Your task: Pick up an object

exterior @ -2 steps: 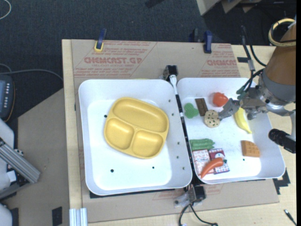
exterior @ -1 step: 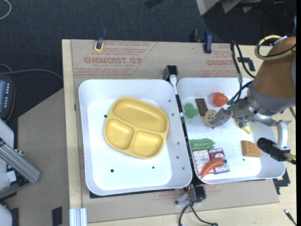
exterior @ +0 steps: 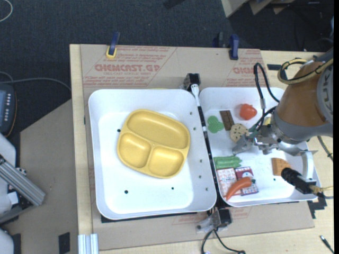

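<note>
My gripper (exterior: pixel 244 141) hangs low over the middle of the right bin (exterior: pixel 275 97), reaching in from the right. Just left of it and touching or nearly touching lies a beige speckled round piece (exterior: pixel 237 132). A brown bar (exterior: pixel 226 119) and a green lump (exterior: pixel 214 124) sit further left. A red round item (exterior: pixel 247 110) lies behind the gripper. In front of it are a long green pod (exterior: pixel 228 162), a red and white box (exterior: pixel 236 177) with an orange pepper (exterior: pixel 239 186) across it, and an orange-brown block (exterior: pixel 279 165).
The left bin (exterior: pixel 100 142) holds a yellow three-compartment plate (exterior: pixel 153 143). The grey and orange arm (exterior: pixel 302 102) covers the right bin's far right part. A black divider clip (exterior: pixel 193 80) sits between the bins at the back.
</note>
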Tool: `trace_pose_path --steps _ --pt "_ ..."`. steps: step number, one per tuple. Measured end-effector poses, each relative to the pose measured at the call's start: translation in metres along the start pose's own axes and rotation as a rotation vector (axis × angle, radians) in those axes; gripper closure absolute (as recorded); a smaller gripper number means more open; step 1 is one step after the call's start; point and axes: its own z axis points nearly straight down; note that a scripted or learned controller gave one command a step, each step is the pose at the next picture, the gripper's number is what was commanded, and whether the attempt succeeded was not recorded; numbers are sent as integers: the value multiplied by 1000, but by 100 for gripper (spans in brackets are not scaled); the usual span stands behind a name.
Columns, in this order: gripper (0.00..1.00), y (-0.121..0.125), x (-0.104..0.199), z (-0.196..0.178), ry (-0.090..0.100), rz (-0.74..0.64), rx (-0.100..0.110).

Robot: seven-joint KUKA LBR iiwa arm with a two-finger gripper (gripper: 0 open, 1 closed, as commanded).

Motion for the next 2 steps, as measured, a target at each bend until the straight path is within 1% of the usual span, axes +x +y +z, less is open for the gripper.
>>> trace_pose_path --steps 1,2 --pt "0 0 1 31 -1 -1 -4" --pt "100 0 0 19 -2 1 -9"
